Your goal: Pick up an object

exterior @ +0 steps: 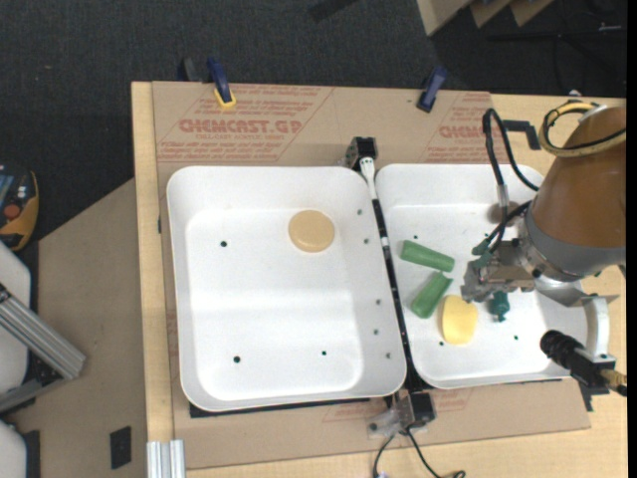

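**benchbot_fan:** Looking at the right bin (518,361), the pincer (490,285) is hovering low at the inner side of it, just right of the yellow lemon-shaped thing (459,321) and the two green pieces (428,257) (430,294). Honestly can't make out whether it's spread or closed. The wrist and that big orange band (587,192) crowd the view, and there's something teal (498,305) right under the tip that I can't identify. Could be part of the tool, could be an object. Nothing clearly sits between the fingers, so I wouldn't call it a grab.

**iiwa_tinkerer:** Agreed, can't tell either. If it's going for the yellow one, I'd say centre over it first; right now the tip looks off to its right, close beside it but not over it. The lower green piece is nearly touching the yellow thing on the left, so a sloppy descent might nudge both.

**benchbot_fan:** What about the tan disc (312,231) in the left bin (199,267)?

**iiwa_tinkerer:** Well apart from everything and sitting alone, so it's an easy target, but flat and probably hard to get fingers around. I'd stick with the yellow one: come straight down, straddle its narrow width, close slowly, then lift and check it actually came up.
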Robot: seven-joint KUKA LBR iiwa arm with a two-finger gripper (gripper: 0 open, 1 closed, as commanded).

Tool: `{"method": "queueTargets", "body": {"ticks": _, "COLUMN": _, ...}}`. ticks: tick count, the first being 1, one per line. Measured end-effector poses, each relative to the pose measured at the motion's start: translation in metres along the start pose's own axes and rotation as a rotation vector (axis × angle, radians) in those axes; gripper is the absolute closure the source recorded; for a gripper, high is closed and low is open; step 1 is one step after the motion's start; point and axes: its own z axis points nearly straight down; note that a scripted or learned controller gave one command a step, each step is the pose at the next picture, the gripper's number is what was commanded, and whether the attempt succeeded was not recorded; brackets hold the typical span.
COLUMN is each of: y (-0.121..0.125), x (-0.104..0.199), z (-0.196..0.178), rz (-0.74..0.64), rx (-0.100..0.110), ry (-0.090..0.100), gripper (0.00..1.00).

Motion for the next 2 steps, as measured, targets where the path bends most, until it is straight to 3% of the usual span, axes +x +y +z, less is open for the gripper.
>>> {"method": "queueTargets", "body": {"ticks": 1, "y": 0.01, "x": 0.059, "z": -0.102, "rz": -0.015, "rx": -0.018, "ry": 0.001, "gripper": 1.0}}
{"method": "queueTargets", "body": {"ticks": 2, "y": 0.0, "x": 0.027, "z": -0.086, "rz": -0.005, "rx": -0.003, "ry": 0.001, "gripper": 1.0}}
